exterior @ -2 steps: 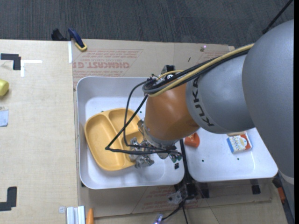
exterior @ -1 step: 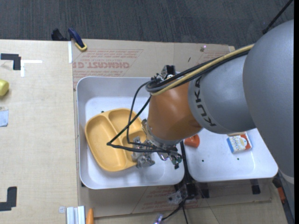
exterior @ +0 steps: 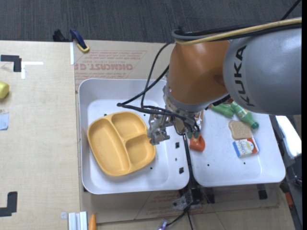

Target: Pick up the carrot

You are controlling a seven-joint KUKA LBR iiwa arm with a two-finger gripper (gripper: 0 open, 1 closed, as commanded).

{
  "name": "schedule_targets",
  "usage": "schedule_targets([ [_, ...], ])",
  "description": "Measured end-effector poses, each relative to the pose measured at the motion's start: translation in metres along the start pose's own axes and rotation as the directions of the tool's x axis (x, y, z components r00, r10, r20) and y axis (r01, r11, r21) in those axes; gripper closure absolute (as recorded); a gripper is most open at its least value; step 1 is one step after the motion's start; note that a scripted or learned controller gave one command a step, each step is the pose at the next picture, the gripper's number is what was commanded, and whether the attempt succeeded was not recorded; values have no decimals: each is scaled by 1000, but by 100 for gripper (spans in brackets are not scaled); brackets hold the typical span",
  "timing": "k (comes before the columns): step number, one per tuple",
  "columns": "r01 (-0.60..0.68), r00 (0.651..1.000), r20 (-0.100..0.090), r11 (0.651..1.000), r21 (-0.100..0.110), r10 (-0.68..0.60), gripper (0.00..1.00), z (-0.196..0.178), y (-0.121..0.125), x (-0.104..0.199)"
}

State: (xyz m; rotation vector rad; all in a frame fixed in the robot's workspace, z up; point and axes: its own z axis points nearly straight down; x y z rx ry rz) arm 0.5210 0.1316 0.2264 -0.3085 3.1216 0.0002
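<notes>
End effector: the end effector [exterior: 158, 131] hangs below the orange wrist band over the left bin's right side, its metal fingers low beside the yellow tray; whether they stand apart or together cannot be told from this angle, and nothing is seen between them.

Carrot: the carrot [exterior: 196, 143], a small orange-red piece, lies in the right bin [exterior: 268, 174] hard against its left wall, just beside the divide between the two bins and partly under the arm's cables.

Nearest neighbour: a yellow divided tray [exterior: 120, 143] fills much of the left bin [exterior: 91, 181], its right rim touching or nearly touching the fingers.

Farther out: a green vegetable [exterior: 235, 111], a slice of bread [exterior: 240, 128] and a small carton [exterior: 245, 148] sit toward the right bin's middle, well apart from the carrot.

Step in hand: reaching for the target, judged not yet begun in earnest, since the tool sits on the wrong side of the divide.

Doing it well: lift clear of the tray rim, cross the bin walls, and descend with the fingers straddling the carrot along the wall, not across it, so one finger does not land on the rim.

Risk: the wall leaves little room; a nudge may only wedge the carrot tighter into the edge.
</notes>
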Motion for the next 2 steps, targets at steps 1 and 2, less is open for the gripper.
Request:
schedule_targets([
  [1, 203, 979, -1, 979, 0, -203, 100, 134, 36, 5],
  [2, 158, 987, 2, 987, 0, -158, 100, 2, 36, -4],
])
